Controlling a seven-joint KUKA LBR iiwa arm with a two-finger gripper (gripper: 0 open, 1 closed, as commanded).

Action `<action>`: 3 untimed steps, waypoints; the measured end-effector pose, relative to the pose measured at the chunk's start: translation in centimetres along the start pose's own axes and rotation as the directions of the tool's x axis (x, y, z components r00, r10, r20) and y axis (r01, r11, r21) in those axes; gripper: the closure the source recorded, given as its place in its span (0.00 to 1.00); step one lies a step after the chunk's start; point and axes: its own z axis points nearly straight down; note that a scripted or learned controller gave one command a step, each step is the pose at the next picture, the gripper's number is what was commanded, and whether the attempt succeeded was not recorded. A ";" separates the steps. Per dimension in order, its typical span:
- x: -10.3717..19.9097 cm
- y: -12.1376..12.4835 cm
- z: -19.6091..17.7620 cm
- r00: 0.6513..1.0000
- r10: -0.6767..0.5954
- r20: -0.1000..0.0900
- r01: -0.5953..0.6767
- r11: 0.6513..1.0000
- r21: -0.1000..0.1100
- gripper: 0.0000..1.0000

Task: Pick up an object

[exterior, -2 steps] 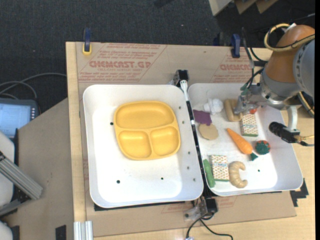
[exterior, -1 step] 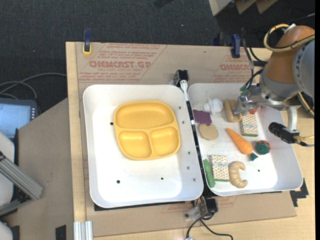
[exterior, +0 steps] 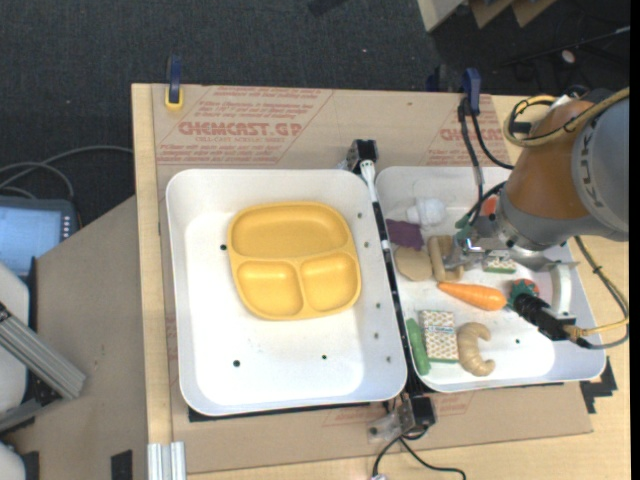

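My gripper (exterior: 468,253) is low over the right bin (exterior: 560,368), at its middle, arm coming in from the right w/ the orange band above the wrist. Can't tell grip state, tool end is too cluttered to read. Nothing visibly held. Right below it: carrot (exterior: 472,294), lying across the bin, close to the tool, contact unclear. Tan block (exterior: 438,259) just left of the tool, purple piece (exterior: 405,233) and white bottle (exterior: 428,211) further up-left. Patterned packet (exterior: 438,333) and curved tan piece (exterior: 475,350) near the front edge. Left bin (exterior: 200,348) has a yellow divided plate (exterior: 294,259), well apart from me.
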 end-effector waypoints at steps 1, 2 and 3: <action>1.2 7.2 0.3 1.000 -0.006 0.000 0.006 1.000 0.016 0.00; 1.0 9.9 0.5 1.000 -0.004 -0.007 0.005 0.999 0.037 0.00; 1.0 9.9 -0.6 1.000 -0.004 -0.006 0.004 0.999 0.035 1.00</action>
